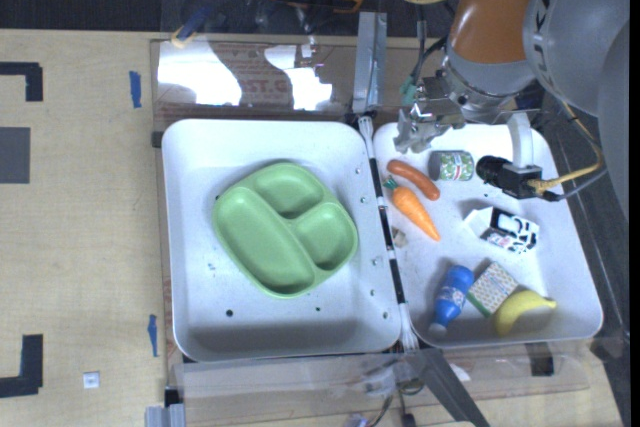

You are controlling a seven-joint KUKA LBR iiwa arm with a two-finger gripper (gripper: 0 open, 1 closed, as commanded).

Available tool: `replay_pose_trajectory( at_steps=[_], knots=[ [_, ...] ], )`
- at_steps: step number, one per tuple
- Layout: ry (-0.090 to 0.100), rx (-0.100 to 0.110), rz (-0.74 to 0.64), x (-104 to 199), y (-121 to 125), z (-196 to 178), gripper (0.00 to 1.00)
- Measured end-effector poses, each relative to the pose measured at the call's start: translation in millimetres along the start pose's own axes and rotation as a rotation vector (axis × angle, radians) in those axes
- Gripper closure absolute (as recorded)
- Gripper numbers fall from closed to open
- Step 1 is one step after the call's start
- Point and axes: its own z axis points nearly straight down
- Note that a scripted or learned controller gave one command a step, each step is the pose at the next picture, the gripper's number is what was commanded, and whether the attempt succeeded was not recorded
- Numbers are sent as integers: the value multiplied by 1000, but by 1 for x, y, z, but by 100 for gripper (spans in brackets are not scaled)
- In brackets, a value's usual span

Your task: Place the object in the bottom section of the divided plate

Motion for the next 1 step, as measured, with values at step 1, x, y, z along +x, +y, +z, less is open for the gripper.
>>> replay_pose_trajectory(
  at_steps=[1],
  knots=[
    [-1, 1, 219, -71, -14, -89, 100]
  ],
)
